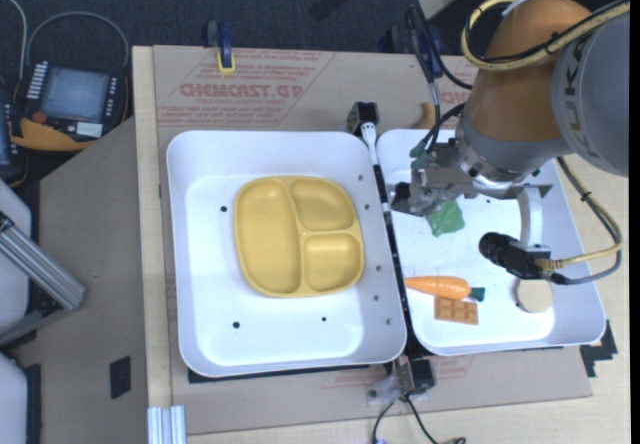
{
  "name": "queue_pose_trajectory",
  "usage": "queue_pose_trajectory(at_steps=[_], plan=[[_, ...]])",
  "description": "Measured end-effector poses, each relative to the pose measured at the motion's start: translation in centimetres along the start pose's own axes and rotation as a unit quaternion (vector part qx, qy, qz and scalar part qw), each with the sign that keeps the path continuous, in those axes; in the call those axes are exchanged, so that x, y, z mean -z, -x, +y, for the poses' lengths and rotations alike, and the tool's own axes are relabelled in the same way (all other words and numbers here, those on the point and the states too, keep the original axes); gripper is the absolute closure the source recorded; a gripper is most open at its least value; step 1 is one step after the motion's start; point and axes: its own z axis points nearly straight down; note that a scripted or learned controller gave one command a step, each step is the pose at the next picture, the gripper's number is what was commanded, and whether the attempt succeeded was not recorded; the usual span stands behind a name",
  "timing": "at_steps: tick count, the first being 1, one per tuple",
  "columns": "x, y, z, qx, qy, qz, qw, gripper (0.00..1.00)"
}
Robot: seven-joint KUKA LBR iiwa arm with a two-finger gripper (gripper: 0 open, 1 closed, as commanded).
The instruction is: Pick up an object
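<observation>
Green object [447, 219] in right bin [570, 327], right of centre frame, just below pincer [428, 194] (grip state impossible to tell). Lower down: carrot [437, 285], brown waffle piece [456, 310], pale round item [534, 297]. Left bin [200, 262]: yellow divided plate [297, 234].

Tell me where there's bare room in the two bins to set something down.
Left bin: a bare white strip all round the yellow divided plate, widest along the near edge. Right bin: crowded, with the claw over a green piece, and the carrot, waffle and round piece nearer.
</observation>
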Motion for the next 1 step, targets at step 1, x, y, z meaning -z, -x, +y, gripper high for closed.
queue_pose_trajectory(at_steps=[1], plan=[[0.05,-4.21,-1.13,0.000,0.000,0.000,1.0000,1.00]])
